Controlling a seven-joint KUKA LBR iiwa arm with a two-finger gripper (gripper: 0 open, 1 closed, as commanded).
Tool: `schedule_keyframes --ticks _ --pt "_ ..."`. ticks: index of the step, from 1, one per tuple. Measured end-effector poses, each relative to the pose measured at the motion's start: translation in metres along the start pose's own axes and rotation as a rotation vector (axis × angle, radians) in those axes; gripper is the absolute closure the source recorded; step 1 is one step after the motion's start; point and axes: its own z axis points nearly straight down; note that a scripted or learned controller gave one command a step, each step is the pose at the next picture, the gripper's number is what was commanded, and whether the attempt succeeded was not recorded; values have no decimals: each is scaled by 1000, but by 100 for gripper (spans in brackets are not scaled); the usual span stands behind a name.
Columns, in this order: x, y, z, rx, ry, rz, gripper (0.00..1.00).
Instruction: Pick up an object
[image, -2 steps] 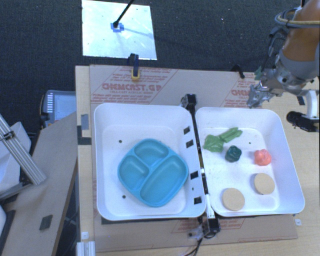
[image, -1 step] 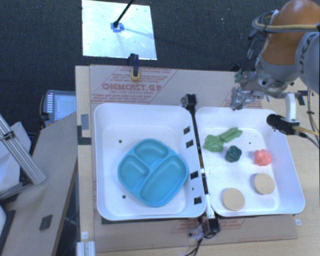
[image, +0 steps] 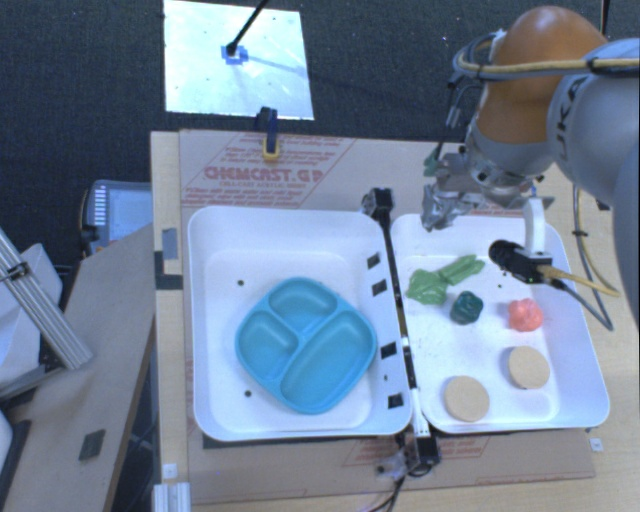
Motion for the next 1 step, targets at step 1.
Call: schedule_keyframes --ticks 1 --pt "52 -10 -4 -1 0 0 100"
